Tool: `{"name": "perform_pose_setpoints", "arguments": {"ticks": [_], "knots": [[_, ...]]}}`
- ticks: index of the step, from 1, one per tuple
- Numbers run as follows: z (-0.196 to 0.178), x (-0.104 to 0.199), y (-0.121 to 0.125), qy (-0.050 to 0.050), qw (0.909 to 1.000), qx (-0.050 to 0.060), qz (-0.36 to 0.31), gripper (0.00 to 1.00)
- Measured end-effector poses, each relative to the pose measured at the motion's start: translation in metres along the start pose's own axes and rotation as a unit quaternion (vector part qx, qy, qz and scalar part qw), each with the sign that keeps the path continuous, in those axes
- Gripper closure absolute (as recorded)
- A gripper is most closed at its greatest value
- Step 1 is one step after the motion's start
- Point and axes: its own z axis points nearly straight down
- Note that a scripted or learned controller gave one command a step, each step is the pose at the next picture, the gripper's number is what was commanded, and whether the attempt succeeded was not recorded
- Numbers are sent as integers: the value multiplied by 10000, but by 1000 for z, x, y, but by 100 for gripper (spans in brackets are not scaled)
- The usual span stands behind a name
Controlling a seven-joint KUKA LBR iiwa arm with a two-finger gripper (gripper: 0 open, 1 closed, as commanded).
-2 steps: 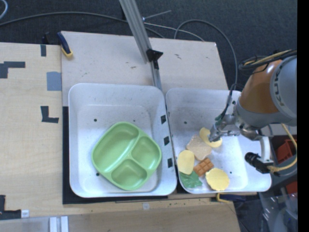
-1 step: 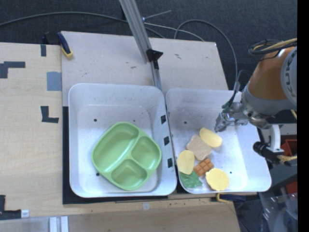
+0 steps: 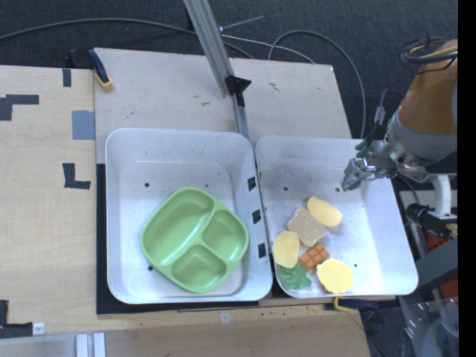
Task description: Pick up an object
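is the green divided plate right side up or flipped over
Right side up: the green plate shows its three hollowed compartments facing up, lying in the left bin.

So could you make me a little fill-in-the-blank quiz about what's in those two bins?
1. The divided plate in the left bin is coloured ____.
2. The toy food pieces lie in the ____ bin.
3. The claw hovers over the right bin's ____ edge.

Missing words: green; right; far right
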Motion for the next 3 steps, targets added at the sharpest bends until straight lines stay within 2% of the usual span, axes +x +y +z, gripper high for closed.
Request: {"name": "perform_pose_setpoints", "arguments": {"ticks": [1, 3], "knots": [[11, 51, 4, 12, 10000, 31, -20, 100], [-8, 157, 6, 18, 10000, 28, -31, 100]]}}
